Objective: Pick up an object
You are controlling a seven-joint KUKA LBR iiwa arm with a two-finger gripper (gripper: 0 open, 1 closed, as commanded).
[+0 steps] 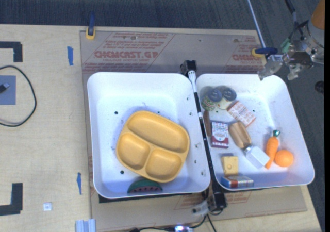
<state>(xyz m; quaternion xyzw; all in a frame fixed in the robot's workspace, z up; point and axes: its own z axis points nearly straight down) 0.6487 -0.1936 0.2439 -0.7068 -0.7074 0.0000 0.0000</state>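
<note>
Wooden bench under two white bins — the left bin [98,122] holds one yellow divided tray [152,146] and, at its near edge, one melon slice [145,187]. The right bin [296,128] holds the small things: one orange [283,158], one carrot [271,147], one red carton [220,134], one cheese block [230,164], one bread roll [240,134] and a few packets. Nothing is picked up yet. The gripper [281,68] hangs over the right bin's far right corner with nothing between its fingers — I cannot tell how wide they stand. Choosing, descending and grasping all remain.
</note>
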